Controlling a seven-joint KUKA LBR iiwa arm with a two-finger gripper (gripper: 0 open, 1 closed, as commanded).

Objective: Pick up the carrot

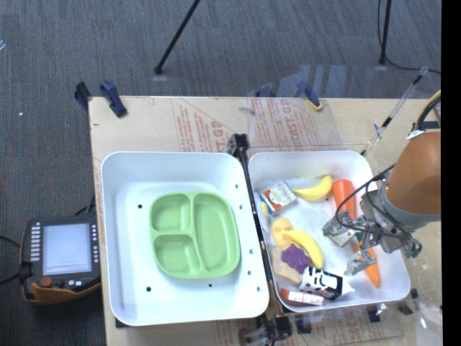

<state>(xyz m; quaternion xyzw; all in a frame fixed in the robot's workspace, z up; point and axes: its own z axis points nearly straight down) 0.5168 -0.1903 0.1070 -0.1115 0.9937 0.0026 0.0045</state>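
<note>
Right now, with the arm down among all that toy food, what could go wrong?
The carrot lies partly under the tool, so the grip might land off-centre and slip. An orange tip sits near the bin wall, which could get bumped. The banana touching the carrot may be dragged along.

Dark grey carpet (108, 27), tripod legs (181, 29), cardboard-topped bench (180, 125), blue clamps (113, 99)

Green divided plate (194, 234) in left bin (115, 186); bananas (315, 189), purple grapes (294, 257) in right bin (288, 158).
</note>
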